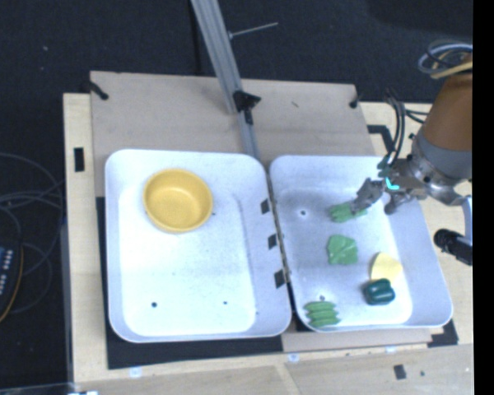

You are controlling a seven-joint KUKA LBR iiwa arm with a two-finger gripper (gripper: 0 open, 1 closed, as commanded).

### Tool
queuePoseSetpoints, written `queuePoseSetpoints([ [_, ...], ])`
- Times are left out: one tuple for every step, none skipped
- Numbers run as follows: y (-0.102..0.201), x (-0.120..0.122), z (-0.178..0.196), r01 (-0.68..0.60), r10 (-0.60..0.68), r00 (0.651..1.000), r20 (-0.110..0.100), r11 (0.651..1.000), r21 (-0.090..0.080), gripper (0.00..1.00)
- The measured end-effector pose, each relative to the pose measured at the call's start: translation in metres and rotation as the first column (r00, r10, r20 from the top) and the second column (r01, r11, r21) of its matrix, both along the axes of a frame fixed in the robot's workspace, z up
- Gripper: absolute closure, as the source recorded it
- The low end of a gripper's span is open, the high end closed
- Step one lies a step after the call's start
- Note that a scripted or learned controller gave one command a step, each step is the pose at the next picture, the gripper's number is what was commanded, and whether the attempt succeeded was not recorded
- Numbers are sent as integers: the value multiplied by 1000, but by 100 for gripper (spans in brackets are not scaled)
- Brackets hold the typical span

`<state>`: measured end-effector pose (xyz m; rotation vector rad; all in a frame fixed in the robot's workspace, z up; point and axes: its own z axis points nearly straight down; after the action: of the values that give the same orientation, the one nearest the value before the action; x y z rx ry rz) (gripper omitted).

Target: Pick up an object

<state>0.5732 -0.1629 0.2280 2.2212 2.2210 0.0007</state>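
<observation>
Looks like the approach step: gripper [377, 194] is hovering with fingers spread open over the small green piece [342, 213] near the right bin's [420, 257] far edge. Next it's needing to drop and close.

The things to pick up lie mostly in the right bin [420, 245], in the right half of the frame. A small green piece [342, 213] lies in its upper middle part. Below it, near the centre of this bin, is a flat light green piece [342, 249]. Lower right lies a pale yellow piece [386, 265], and a dark green block [378, 292] touches its lower edge. A ribbed green piece [320, 311] lies at the lower left corner. In the left bin [189, 303], a round yellow bowl [178, 200] stands upright at the upper left.
</observation>
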Motion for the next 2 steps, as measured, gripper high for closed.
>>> queuePoseSetpoints([
  [0, 0, 0, 0, 0, 1000, 0, 1000, 0, 0],
  [-9, 0, -57, 1, -1, 1000, -5, 1000, 0, 0],
])
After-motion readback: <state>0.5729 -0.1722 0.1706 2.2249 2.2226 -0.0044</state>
